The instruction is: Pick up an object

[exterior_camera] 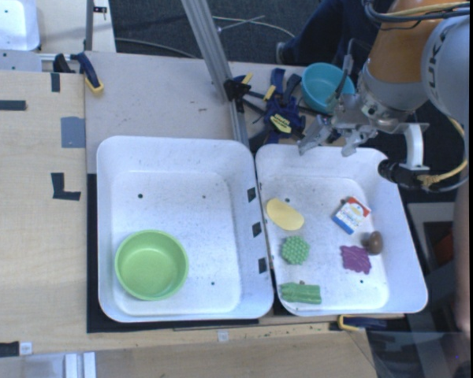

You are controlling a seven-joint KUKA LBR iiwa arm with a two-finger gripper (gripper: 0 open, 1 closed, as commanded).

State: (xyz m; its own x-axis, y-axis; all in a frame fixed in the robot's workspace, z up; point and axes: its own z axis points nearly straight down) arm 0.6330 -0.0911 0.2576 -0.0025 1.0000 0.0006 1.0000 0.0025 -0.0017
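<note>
hovering: gripper (329, 138) hangs over the 12 o'clock rim of the right bin (394, 290), fingers spread apart, nothing between them, likely so it can drop onto a toy.
grey arm with orange band (414, 38): reaches in from 3 o'clock, held high, probably to stay off the bin walls.
things to pick, all lying loose in the right bin and not touching, so each can be grabbed alone:
yellow oval piece (284, 214): at 9 o'clock, nearest the gripper.
green bumpy ball (295, 250): just below the yellow one.
green flat block (300, 293): at 7 o'clock, by the front wall.
small white and blue box (351, 215): at 2 o'clock.
purple toy (355, 258): at 4 o'clock.
small brown lump (373, 242): just beside the purple toy.
left bin (173, 164): green bowl (151, 264) at 7 o'clock.
step: not picked yet; seems to be lining up before going down.
</note>
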